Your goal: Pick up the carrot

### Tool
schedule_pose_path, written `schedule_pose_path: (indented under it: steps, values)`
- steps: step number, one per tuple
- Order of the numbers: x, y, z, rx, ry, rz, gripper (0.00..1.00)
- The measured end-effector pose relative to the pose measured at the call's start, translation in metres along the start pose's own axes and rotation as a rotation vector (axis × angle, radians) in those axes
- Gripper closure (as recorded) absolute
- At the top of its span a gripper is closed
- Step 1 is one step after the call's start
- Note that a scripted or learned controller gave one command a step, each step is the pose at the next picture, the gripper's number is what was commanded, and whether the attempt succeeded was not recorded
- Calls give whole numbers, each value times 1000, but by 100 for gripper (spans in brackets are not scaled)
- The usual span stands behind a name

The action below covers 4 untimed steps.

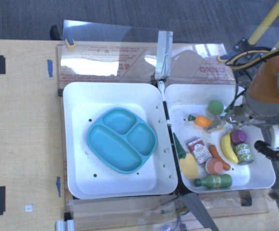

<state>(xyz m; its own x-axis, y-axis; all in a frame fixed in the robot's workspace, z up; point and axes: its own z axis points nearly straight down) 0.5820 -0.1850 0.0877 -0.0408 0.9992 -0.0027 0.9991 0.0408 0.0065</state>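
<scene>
We see two white bins side by side on the bench. The left bin (pixel 76 109) holds a blue divided plate (pixel 122 139), which lies flat near its middle. The right bin (pixel 262 177) holds the small food items. The carrot (pixel 201 121) lies in the far left part of the right bin, orange with a small green top that points to the left. The gripper (pixel 222 121) is just to the right of the carrot, very near or touching its right end, but the carrot is not between the fingers; we cannot tell if the gripper is open or closed, because this part is small and blurred. A green round fruit (pixel 215 106) sits just beyond the gripper. On the right side of the bin we see a yellow banana (pixel 228 149), with a purple item (pixel 239 137) and a green speckled item (pixel 244 153) beside it. Nearer to us lie a red and white packet (pixel 199 150), a red sausage-like piece (pixel 218 156), a yellow item (pixel 189 168) and a green bottle (pixel 214 181) on its side. The arm (pixel 269 88) enters from the right, above the bin's far right corner.
</scene>
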Motion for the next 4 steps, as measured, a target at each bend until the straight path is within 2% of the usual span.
schedule_pose_path:
  steps: [1, 2, 3, 4]
  values:
    - [3, -29, 1, 5, 3, 15, 0]
    - [32, 33, 2, 3, 3, 47, 0]
    - [31, 35, -11, -3, -1, 45, 100]
    - [101, 19, -147, -6, 3, 53, 100]
